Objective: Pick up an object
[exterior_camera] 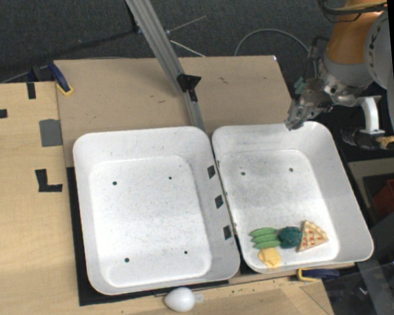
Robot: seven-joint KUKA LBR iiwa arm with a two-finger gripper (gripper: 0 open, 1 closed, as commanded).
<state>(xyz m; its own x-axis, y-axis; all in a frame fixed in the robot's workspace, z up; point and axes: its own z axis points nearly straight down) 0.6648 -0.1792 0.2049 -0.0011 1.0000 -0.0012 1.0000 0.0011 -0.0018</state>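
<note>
I saw the gripper (295, 122) hovering at the right bin's (336, 167) far rim; whether its jaws were open, I couldn't tell. Well apart from it, in the near corner, lay a triangular pizza slice (311, 236) pointing away, a dark green lump (288, 235), a ridged green pod (263, 236), and a yellow piece (269, 256).

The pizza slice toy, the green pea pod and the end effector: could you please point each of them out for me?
pizza slice toy (312, 235), camera view, middle of its topping face.
green pea pod (263, 236), camera view, centre of the pod.
end effector (295, 122), camera view, its tip over the right bin's far rim.
</note>
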